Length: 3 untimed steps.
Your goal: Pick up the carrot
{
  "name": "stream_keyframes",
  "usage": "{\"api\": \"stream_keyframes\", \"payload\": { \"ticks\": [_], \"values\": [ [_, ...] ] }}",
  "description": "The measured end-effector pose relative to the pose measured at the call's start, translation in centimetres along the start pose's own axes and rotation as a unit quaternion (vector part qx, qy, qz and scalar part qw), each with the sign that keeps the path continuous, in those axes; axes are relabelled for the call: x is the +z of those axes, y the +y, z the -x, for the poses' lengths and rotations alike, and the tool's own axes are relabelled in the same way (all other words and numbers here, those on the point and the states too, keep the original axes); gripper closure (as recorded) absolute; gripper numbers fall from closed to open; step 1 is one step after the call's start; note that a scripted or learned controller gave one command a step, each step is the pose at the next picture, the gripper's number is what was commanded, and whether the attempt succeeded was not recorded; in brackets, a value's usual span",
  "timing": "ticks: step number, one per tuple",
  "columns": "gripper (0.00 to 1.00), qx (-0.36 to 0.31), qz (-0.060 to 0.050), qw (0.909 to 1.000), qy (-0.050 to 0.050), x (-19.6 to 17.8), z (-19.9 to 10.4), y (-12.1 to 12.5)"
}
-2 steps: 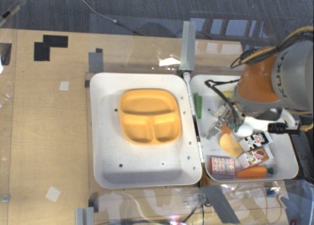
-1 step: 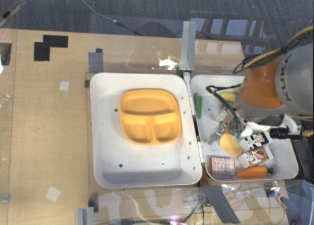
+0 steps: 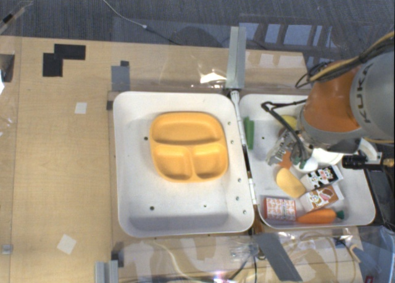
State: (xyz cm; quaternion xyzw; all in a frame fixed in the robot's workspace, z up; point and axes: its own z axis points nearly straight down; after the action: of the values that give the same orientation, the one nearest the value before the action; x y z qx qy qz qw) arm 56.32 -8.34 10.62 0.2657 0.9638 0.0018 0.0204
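Counter: a pale wooden counter [image 3: 55,152] was seen beneath a clear sheet, with two shallow white bins set side by side and grey carpet behind.
Left bin: the left bin [image 3: 133,214] was occupied by a yellow divided tray [image 3: 187,146], laid flat near the middle; it was judged to play no part in the pick.
Right bin: the right bin [image 3: 259,170] was crowded with small things, probably tipped in loosely, since they lay at odd angles and against one another.
Green piece: a slim green piece [image 3: 249,132] was laid along the bin's left wall.
Yellow block: a pale yellow block [image 3: 289,183] was found mid-bin, just beside small printed packets [image 3: 281,209].
Carrot: the carrot [image 3: 316,217] was lying flat along the near wall of the right bin, beside the packets, untouched and apart from the hand.
Hand: the hand [image 3: 285,150] was lowered into the bin's middle, above the yellow block; how far its fingers were parted could not be told, and nothing was seen held between them.
Arm: the arm [image 3: 336,109] was reached in from the right, over the bin's far half.
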Motion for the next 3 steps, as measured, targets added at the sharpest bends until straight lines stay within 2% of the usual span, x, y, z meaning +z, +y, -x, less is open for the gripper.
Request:
{"api": "stream_keyframes", "payload": {
  "ticks": [1, 2, 3],
  "values": [
    [1.0, 0.228, -0.008, 0.9734, 0.014, -8.2, -6.0, 6.7],
    [1.0, 0.331, -0.009, 0.9436, 0.012, -18.9, -3.2, 1.8],
    [1.0, 0.264, -0.013, 0.9641, 0.018, -7.8, -7.7, 5.0]
  ]
}}
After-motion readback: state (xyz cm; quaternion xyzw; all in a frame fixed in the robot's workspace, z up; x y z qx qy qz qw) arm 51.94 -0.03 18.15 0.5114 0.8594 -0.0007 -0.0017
